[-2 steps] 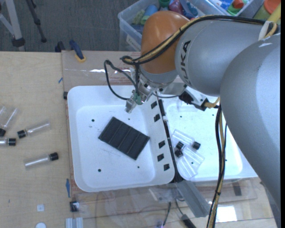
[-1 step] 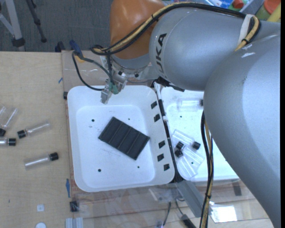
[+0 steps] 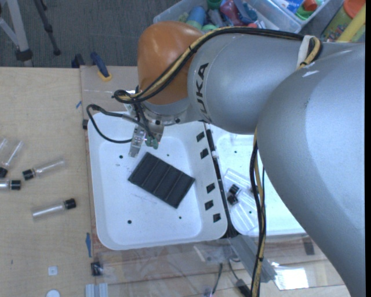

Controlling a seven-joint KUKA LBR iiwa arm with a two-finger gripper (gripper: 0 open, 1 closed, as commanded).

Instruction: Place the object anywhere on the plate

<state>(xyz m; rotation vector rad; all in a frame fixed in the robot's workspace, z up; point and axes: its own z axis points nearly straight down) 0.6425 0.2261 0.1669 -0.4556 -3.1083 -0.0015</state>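
The big grey arm (image 3: 278, 98) runs off the right and top edges, and it's covering most of the right bin (image 3: 246, 200). The hand (image 3: 144, 139) sits tucked under the orange band (image 3: 165, 55), too small to read its fingers. A clear vial (image 3: 240, 191) pokes out beside the arm. The clutter of coloured toys (image 3: 249, 11) is cut by the top edge.

A slab (image 3: 161, 180) lies in the left bin (image 3: 110, 229); vials (image 3: 53, 207) lie on the bench (image 3: 35, 104) left of it.
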